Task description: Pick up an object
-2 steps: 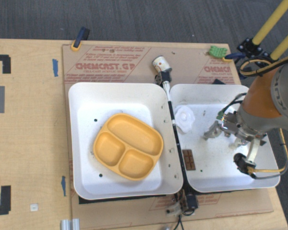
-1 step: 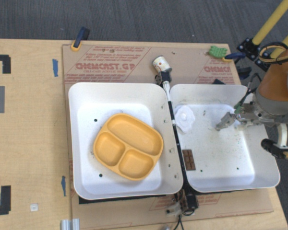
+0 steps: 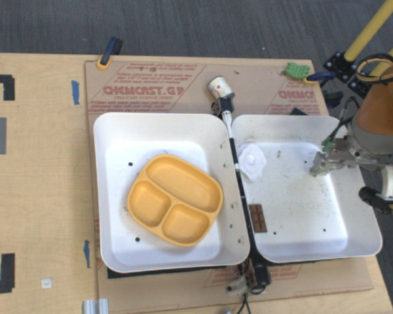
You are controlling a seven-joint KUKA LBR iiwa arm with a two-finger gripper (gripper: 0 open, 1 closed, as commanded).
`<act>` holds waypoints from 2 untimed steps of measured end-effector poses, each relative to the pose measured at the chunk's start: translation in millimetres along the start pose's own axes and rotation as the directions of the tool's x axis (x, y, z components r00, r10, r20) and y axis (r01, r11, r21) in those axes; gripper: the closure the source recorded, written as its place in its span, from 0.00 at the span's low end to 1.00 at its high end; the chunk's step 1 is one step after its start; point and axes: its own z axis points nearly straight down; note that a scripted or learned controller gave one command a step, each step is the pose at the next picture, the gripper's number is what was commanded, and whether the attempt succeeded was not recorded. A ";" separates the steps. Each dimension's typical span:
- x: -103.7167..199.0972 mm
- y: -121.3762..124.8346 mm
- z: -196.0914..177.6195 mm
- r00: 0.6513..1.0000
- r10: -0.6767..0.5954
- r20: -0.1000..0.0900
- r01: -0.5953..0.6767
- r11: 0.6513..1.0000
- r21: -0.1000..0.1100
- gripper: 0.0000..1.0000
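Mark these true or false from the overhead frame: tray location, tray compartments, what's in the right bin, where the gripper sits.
1. The yellow tray lies in the left bin. True.
2. The tray has two compartments. False: it has three, one long and two smaller.
3. A small white object lies in the right bin, near its left wall. True.
4. The gripper is over the left bin. False: it is over the right bin, near that bin's right side.
5. The gripper is touching the white object. False: bare bin floor separates them.
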 end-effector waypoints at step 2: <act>20.5 -63.4 10.3 0.989 -0.147 0.002 0.147 0.989 0.003 0.00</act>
